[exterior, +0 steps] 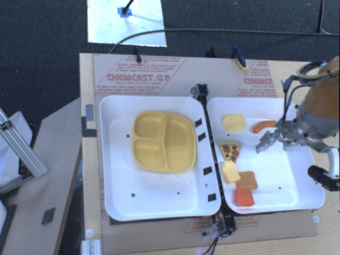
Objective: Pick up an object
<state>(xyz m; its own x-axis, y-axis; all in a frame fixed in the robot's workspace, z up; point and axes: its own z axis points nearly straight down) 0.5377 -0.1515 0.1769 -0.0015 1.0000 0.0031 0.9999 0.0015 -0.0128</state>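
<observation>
The right bin point(297, 198) holds several toy foods. At its back are a pale yellow round piece point(234, 122) and an orange sausage point(264, 126). A pizza slice point(230, 151), a yellow wedge point(230, 171), a brown-orange piece point(247, 180) and a red-orange block point(244, 197) lie along its left side. My gripper point(273, 144) hangs over the middle of this bin, just in front of the sausage and to the right of the pizza slice. It is open, with nothing between its fingers.
The left bin point(114, 195) holds a yellow divided plate point(163, 142). A black clipped divider point(208, 142) runs between the two bins. The arm's grey body with its orange band point(321, 102) rises over the right bin's right edge.
</observation>
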